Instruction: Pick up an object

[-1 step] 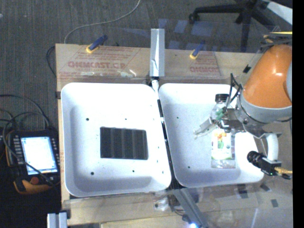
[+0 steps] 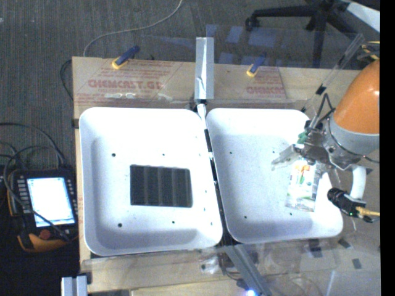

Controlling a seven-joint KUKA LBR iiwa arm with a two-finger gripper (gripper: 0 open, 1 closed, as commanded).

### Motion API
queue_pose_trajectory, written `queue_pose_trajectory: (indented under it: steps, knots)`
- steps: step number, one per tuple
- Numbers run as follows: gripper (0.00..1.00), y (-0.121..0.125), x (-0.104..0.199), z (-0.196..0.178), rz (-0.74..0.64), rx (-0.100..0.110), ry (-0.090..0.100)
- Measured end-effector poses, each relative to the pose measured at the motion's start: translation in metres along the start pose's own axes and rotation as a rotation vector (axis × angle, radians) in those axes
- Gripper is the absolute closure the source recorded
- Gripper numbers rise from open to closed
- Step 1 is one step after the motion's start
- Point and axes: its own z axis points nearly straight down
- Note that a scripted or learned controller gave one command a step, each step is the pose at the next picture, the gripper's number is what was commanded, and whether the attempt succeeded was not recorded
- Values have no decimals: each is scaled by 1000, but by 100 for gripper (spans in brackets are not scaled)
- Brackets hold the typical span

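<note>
One object is lying in the right bin (image 2: 259, 221), near its right wall: a clear packet (image 2: 303, 187) with small coloured contents, directly below my pincer (image 2: 307, 152). I am judging it light, limp and slippery, likely to crinkle or slide, so pinching across a narrow edge or a raised fold looks soundest. My pincer is hovering over the packet's upper end; whether it is parted or closed, or touching the film, I cannot tell. A dark ribbed pad (image 2: 160, 185) is lying in the left bin (image 2: 105, 134). Both bins are sitting on the bench (image 2: 142, 85), with a handheld screen (image 2: 46, 202) glowing on the carpeted floor (image 2: 37, 42) alongside.
</note>
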Motion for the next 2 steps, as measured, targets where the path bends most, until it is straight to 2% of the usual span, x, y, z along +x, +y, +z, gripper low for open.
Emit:
queue_pose_trajectory:
  steps: [1,2]
  knots:
    - [0,50,-31,37,-93,0,-2]
    - [0,65,-31,20,-249,-1,-3]
